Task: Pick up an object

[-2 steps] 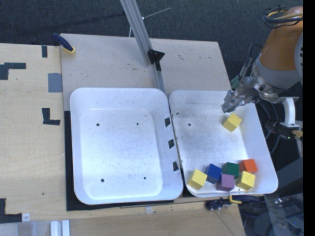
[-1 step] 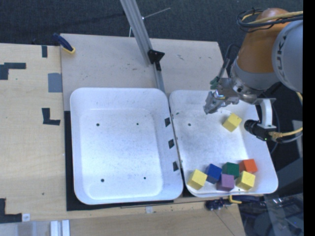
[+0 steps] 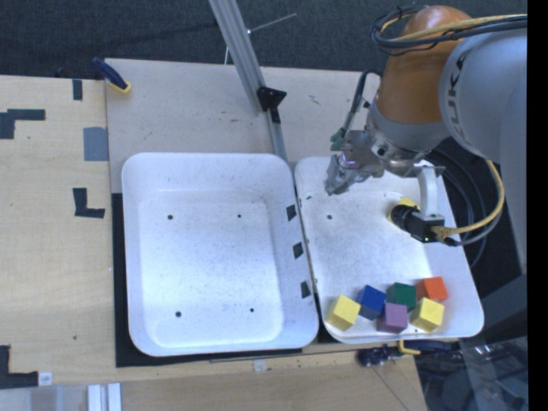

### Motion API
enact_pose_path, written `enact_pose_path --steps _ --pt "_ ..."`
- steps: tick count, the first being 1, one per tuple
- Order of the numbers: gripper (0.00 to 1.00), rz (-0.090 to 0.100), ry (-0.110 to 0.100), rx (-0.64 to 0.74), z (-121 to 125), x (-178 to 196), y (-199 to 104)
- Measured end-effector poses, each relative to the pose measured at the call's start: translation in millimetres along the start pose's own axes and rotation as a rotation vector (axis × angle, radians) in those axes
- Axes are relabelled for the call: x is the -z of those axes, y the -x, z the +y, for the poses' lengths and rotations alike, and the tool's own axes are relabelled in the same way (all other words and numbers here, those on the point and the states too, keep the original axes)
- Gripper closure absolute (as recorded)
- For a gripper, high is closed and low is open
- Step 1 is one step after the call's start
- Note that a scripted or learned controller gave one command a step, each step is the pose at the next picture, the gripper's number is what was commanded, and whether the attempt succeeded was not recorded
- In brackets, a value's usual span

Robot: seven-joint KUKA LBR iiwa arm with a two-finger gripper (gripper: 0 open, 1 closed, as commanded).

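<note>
We see our grey two-finger gripper (image 3: 339, 181) at upper centre-right, its opening unclear, while the small coloured cubes (image 3: 390, 305) sit unpicked at lower right.

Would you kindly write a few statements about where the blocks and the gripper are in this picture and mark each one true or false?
1. All the blocks lie in the right bin. True.
2. The gripper hovers directly over the blocks. False: it is near the bin's far corner, while the blocks sit by the near edge.
3. The blue block lies between the yellow block and the green block. True.
4. The orange block is in the left bin. False: it is in the right bin, beside the green block.
5. A purple block lies among the others. True.
</note>
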State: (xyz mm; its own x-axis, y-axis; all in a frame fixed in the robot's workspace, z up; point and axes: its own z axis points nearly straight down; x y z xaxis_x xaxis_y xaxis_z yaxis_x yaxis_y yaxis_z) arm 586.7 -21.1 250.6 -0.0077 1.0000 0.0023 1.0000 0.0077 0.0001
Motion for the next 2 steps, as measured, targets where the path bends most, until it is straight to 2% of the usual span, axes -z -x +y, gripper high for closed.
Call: enact_pose_path --steps 2 --pt "1.00 -0.001 -0.002 0.000 11 1 -116"
